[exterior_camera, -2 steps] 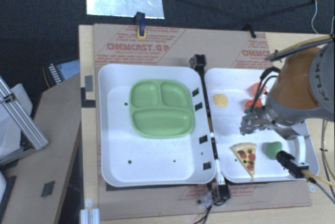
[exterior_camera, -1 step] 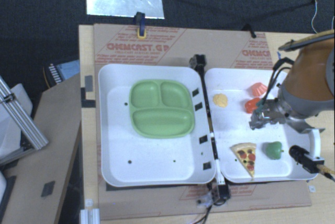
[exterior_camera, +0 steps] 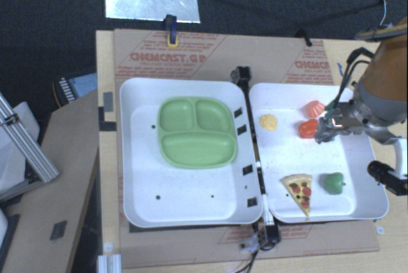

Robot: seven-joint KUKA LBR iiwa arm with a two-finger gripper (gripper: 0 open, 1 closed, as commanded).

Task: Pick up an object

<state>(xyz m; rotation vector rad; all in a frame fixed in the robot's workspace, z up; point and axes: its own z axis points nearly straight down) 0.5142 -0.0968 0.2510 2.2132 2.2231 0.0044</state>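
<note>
Camera view, looking down on bench (exterior_camera: pixel 210 42) at a slant. Two white bins side by side: left bin (exterior_camera: pixel 137 157), right bin (exterior_camera: pixel 363 201). Reaching in from the right, grey arm (exterior_camera: pixel 382 103) with orange band, ending in gripper (exterior_camera: pixel 326 131) low over the right bin's upper part. Impossible to tell how far open the tool is, or whether anything is in it; tip too small and dark against the bin floor.

Just beside the tool, on its left and touching or nearly touching it: red piece (exterior_camera: pixel 307 129). Just above the tool, a little left: orange-red piece (exterior_camera: pixel 314 108), close to the first red one, contact between the two unclear. Farther left of the tool, apart from it: yellow round piece (exterior_camera: pixel 268 122). Below the tool, well apart: green pepper (exterior_camera: pixel 333 183) near the bin's lower right part. Below and left of the tool: pizza slice (exterior_camera: pixel 299 192), lying flat, point toward the lower edge, beside the pepper but not touching.

Far left of the tool, in the left bin: green plate (exterior_camera: pixel 196 132) with three compartments, lying flat.
</note>
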